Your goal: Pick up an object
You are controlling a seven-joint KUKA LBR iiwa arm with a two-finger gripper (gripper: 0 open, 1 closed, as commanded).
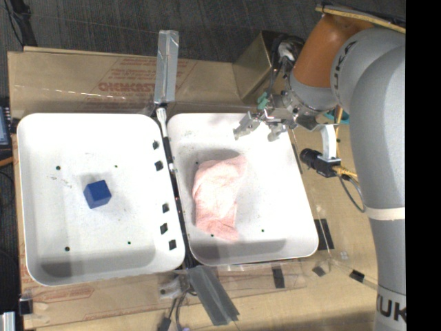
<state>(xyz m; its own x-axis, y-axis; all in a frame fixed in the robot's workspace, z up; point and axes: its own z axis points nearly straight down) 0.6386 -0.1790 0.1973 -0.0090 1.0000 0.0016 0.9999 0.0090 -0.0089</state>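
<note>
Camera view: two bins on a cardboard-covered bench

Brown cardboard (83, 74) lies under both glossy white bins. A crumpled pink cloth (218, 197) (soft, folded) sits mid-frame in the right bin (289, 185); a blue cube (98, 193) rests in the left bin (41, 157). The gripper (260, 127) hovers upper right, fingers apart, holding nothing

Two white bins (41, 205), one blue cube (98, 193) and one pink cloth (217, 197).
</note>
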